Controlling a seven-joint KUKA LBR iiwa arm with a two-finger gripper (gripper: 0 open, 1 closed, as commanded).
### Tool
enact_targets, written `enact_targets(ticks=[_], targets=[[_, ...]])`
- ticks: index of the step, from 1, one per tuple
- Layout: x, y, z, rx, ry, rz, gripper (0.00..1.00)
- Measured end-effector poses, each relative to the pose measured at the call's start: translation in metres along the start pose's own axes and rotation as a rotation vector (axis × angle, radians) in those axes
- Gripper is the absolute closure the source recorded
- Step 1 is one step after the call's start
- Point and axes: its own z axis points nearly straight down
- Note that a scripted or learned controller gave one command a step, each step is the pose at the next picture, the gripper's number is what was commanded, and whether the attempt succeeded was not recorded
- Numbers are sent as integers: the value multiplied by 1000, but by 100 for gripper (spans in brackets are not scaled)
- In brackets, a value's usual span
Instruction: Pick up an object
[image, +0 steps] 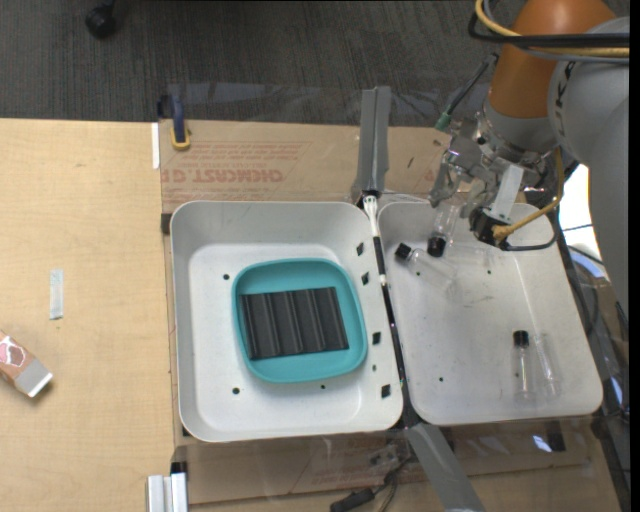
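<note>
My gripper (452, 205) hangs over the far left part of the right bin (480, 400), under the orange wrist band. Directly below it is a clear vial with a black end (437, 240), standing steeply against the gripper's tip. Whether the vial is gripped or resting on the bin floor is unclear from this angle. A small black cap-like piece (403, 252) lies just left of it on the bin floor. A second clear vial with a black cap (524, 360) lies flat near the right bin's front right.
The left bin (200, 330) holds a teal tray (243, 330) with a dark ribbed insert. A metal divider bar (374, 140) rises between the bins at the back. On the brown bench to the left lie a small wrapped item (20, 366) and a pale strip (56, 295).
</note>
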Motion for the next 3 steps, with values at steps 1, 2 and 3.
enact_targets(ticks=[1,2,3], targets=[[1,-1,2,0,1,80,100],[1,-1,-5,3,-2,79,100],[10,-5,-3,1,0,97,100]])
